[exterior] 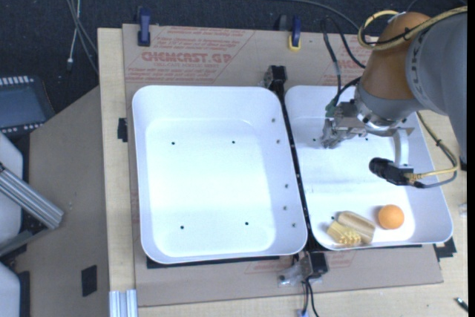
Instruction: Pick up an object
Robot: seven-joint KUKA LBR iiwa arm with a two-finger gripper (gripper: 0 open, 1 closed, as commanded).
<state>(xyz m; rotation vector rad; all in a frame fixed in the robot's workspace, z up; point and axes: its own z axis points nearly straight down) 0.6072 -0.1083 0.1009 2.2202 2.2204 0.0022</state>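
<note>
My gripper (327,139) hangs over the upper left part of the right bin (319,182), below the grey arm with its orange band. An orange ball (390,217) lies near the bin's front right corner. Left of the ball, a tan and yellow corn-like piece (350,228) rests by the front rim. Both sit well below the gripper in the view, apart from it. Nothing shows between the fingers.
The left bin (148,159) sits beside the right one, their rims meeting at the middle. Blue clamps (143,24) hold the board at the back. Cables run across the dark floor behind the bench.
</note>
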